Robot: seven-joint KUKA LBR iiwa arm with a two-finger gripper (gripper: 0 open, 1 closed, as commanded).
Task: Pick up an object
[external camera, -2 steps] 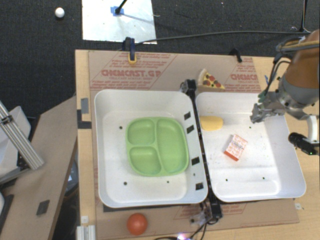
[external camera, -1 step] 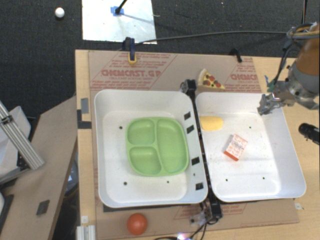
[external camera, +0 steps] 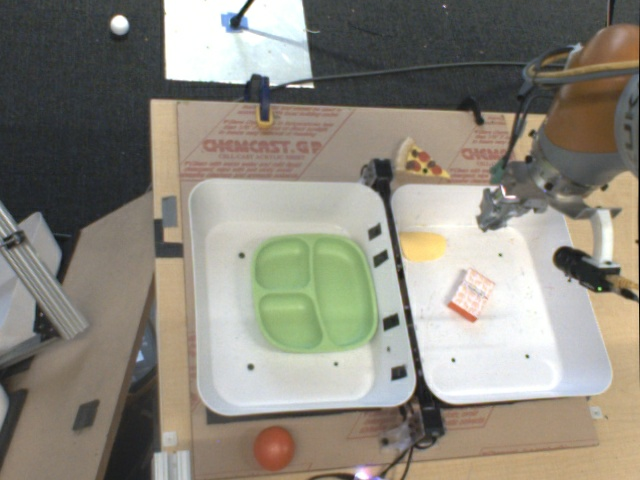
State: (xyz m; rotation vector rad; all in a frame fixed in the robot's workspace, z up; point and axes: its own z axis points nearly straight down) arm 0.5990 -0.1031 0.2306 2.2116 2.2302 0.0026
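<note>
Looks like the approach stage to me: the little red-and-white box (external camera: 471, 294) lies flat mid right bin (external camera: 560, 368), long axis slanting near-left to far-right, so the gripper (external camera: 497, 209) hovering farther back, jaws too blurry to tell, needs to drop and line up across it.

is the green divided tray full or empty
Empty. All three sections of the green tray show bare green plastic; it lies flat in the left bin.

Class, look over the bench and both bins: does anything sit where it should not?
Yes. A pizza slice toy lies on the cardboard behind the right bin, and an orange ball rests in front of the left bin, both outside the bins.
</note>
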